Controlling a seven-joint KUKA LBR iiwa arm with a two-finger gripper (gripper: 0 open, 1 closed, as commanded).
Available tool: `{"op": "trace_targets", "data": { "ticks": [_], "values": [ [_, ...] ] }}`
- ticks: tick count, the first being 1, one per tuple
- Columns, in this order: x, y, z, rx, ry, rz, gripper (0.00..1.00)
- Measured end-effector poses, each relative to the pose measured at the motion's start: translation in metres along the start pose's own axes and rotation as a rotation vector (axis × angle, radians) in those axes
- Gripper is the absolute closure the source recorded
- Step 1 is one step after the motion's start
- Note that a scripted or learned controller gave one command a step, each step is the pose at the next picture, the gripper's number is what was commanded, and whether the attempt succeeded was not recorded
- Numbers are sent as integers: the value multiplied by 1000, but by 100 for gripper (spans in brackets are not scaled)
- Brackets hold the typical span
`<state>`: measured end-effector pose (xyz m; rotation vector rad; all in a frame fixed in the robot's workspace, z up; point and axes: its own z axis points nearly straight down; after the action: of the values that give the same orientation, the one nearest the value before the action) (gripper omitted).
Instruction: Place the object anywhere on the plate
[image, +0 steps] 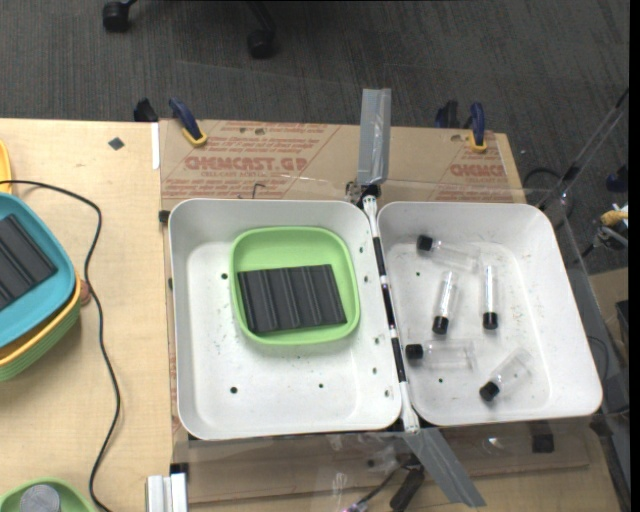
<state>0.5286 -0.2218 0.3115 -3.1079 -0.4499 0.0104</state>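
I can't tell the pincer's state; I'd take a clear vial (443, 302) mid-barrel, since it looks light, stiff, slick and roll-prone, then the green plate (290, 248).

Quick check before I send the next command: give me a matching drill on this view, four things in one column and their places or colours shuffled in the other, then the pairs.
Things:
1. green plate
2. dark ridged mat
3. clear tubes with black caps
4. blue-handled clamps

Places:
A. lying in the right bin
B. on the cardboard's far edge
C. sitting in the left bin
D. lying on the plate

Pairs: 1-C, 2-D, 3-A, 4-B
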Motion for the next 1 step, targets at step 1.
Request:
{"op": "trace_targets", "data": {
  "ticks": [1],
  "values": [
    [9,3,-60,-1,1,77,0]
  ]
}}
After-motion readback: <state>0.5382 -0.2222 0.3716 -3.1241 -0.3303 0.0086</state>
